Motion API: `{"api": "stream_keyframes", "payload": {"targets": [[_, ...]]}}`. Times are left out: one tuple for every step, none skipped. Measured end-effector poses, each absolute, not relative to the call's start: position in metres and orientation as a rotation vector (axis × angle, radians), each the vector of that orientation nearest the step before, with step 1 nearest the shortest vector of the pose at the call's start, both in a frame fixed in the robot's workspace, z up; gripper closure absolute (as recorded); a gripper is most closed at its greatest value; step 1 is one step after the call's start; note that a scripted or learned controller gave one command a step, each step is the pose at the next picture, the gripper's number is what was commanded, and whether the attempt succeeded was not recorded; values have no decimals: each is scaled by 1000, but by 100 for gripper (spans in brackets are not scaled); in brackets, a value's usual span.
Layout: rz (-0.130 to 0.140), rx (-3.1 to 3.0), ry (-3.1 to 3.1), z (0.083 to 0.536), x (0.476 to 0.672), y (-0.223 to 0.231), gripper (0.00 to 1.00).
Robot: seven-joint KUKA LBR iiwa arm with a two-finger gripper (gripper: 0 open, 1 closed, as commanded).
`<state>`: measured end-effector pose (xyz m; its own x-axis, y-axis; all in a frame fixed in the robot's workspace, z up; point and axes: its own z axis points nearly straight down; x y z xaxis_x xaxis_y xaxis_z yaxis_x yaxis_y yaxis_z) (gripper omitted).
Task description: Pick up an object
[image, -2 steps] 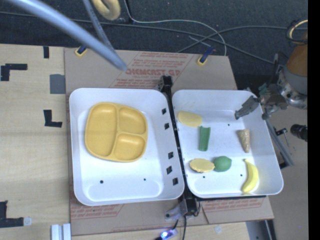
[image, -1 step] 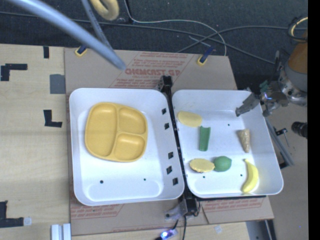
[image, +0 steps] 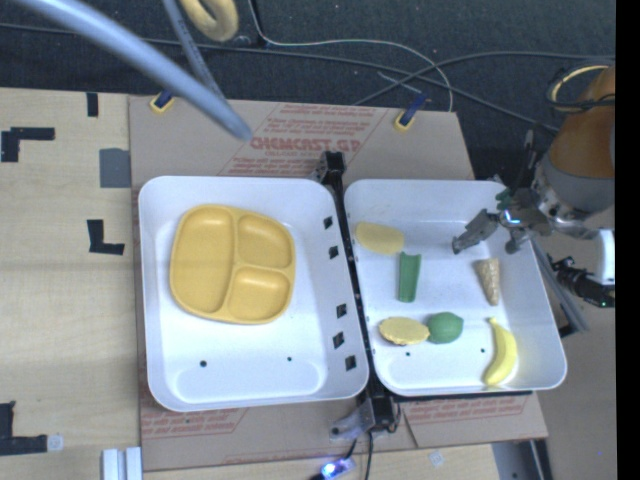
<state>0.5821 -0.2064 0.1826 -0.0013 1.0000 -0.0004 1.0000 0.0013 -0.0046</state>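
Nothing picked up yet: all five toy foods lie in the right bin [image: 520,373]
Gripper [image: 489,230] hangs released at two o'clock, above the cone [image: 488,280]

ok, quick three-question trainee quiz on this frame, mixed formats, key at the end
1. True or false: the yellow divided plate sits in the right bin.
2. Which item lies nearest the gripper? A) banana B) cone-shaped beige piece C) green round piece
3. Fill in: the green cylinder lies just below the pale ____ oval piece.

Key: 1 false, it sits in the left bin. 2 B. 3 yellow.
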Motion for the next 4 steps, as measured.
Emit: {"api": "stream_keyframes", "payload": {"targets": [[7, -2216, -2221, 124, 590, -202, 0], [-8, -2213, -2226, 85, 593, -197, 0], [-5, -2221, -2232, 98, 593, -201, 100], [-2, -2220, -2225, 144, 596, -192, 100]]}}
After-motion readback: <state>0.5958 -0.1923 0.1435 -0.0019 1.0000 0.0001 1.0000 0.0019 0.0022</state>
